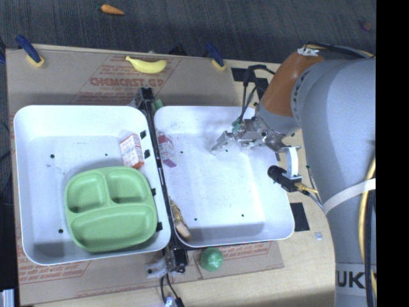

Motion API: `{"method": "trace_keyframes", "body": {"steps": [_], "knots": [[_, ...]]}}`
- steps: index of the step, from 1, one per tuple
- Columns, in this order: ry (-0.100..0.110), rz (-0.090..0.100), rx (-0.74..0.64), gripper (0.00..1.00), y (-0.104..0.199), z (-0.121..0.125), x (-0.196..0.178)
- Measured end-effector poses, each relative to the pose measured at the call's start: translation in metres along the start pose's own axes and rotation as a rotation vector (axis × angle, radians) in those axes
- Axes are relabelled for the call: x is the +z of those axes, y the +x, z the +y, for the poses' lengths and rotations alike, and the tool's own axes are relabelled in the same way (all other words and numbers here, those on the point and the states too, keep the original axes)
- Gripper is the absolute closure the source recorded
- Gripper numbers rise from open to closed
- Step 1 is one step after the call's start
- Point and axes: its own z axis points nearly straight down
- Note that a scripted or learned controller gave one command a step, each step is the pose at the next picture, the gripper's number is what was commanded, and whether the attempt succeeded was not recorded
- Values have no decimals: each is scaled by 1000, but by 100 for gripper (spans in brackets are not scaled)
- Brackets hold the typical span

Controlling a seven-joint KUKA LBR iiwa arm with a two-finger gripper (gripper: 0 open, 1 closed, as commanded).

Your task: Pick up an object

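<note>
My gripper (222,143) hangs low over the upper middle of the right bin (255,226), pointing left from the grey arm with its orange band (281,91). Nothing shows at its tip. A purple and red packet (165,148) lies against the right bin's left wall, about a hand's width left of the gripper. A tan object (179,222) rests in that bin's lower left corner. In the left bin (38,133) sit a green divided plate (112,208) and a small red and white box (131,151).
A green ball (211,258) lies on the cardboard in front of the bins. A yellow banana (146,64) lies behind them. Blue clamps (29,51) hold the cardboard's back edge. An orange carrot (112,9) lies on the floor beyond.
</note>
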Motion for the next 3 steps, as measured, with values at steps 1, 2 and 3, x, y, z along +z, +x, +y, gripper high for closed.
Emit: {"method": "trace_keyframes", "body": {"steps": [1,2,3], "knots": [[2,2,1,0,0,-85,-63],[2,1,1,0,0,-32,-39],[5,1,-1,0,0,-86,-16]]}}
